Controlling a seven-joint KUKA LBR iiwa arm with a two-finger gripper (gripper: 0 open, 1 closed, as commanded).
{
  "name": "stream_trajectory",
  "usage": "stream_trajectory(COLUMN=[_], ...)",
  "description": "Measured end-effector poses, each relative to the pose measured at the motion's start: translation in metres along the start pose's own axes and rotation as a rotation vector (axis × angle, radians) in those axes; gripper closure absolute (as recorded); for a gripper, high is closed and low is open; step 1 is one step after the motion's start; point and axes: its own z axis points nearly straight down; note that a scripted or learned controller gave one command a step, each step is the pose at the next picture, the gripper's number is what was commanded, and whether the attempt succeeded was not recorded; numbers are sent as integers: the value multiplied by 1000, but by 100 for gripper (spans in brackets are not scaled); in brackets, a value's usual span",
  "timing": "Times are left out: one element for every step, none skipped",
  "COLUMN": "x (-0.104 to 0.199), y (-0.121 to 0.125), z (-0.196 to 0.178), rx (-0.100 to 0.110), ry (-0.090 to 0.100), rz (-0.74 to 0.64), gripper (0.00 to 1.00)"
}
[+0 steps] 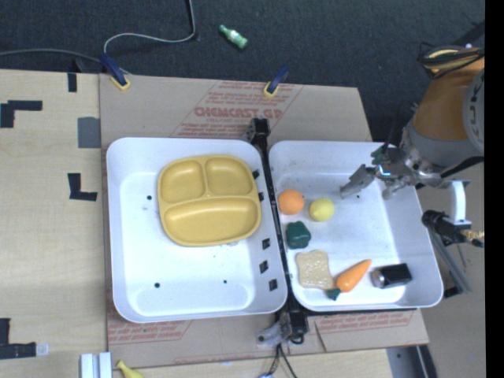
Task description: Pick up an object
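The surface [47, 211] is pale wood marked with dark tape pieces [24, 110], and a brown cardboard sheet [228, 113] with red print lies over its middle, held at the far edge by two blue-and-yellow clamps [116, 75]. On the cardboard rest two shallow white bins side by side, the left bin [130, 235] and the right bin [409, 235], their inner rims touching

Bright, even overhead light, soft shadows, slightly soft focus, mild glare on white bins [126, 235]
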Motion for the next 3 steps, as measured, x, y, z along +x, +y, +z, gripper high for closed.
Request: stream_trajectory(x=[28, 75, 74], y=[66, 37, 37], z=[97, 98, 88], rx=[-7, -3, -4], ry=[-2, -1, -3], rz=[-1, -1, -1], gripper=[0, 0, 100])
